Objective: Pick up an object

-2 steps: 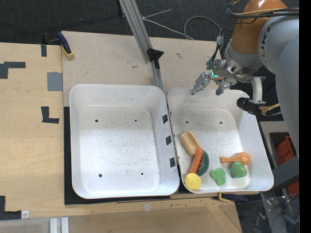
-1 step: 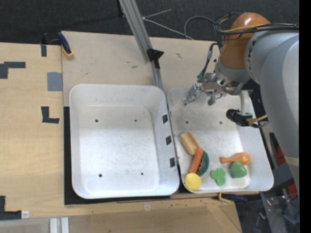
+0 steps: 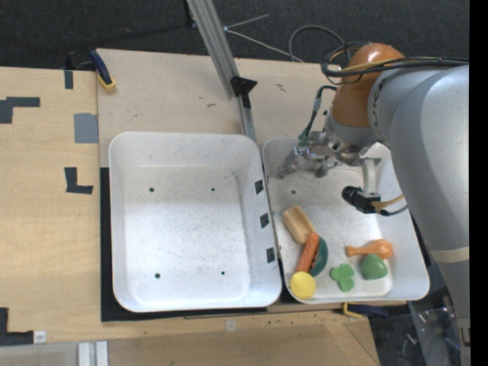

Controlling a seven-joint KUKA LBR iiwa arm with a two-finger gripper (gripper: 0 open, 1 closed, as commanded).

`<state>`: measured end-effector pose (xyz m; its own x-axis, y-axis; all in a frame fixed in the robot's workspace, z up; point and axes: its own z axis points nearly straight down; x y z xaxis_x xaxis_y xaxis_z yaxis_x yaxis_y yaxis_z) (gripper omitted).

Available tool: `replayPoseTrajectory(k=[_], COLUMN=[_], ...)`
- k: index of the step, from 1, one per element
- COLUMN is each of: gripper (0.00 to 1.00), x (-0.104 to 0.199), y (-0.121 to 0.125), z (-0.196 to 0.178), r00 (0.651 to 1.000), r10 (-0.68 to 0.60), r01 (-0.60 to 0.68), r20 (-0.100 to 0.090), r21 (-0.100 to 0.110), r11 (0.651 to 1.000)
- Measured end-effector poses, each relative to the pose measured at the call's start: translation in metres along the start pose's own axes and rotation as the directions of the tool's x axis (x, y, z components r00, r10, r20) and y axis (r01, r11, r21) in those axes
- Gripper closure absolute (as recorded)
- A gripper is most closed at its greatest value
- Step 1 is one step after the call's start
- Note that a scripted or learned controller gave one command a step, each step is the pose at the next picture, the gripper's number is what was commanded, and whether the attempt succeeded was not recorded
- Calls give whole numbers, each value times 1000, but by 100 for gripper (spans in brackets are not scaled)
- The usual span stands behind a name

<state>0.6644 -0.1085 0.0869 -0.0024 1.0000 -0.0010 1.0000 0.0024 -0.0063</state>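
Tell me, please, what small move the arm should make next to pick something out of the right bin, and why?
Probably a short move toward the view's bottom, then a descent over the tan block. The gripper hangs over the far end of the right bin, on bare floor, with nothing seen in it. The toys lie at the near end, and the tan block is the nearest of them, partly free of the orange carrot.
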Motion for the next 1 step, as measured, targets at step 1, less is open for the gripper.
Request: replayPoseTrajectory(k=[1], gripper=[100], x=[1], y=[1], z=[-14], r00=[1000], r10=[-1], r01=[1], r20=[1], r21=[-4], r11=[1000])
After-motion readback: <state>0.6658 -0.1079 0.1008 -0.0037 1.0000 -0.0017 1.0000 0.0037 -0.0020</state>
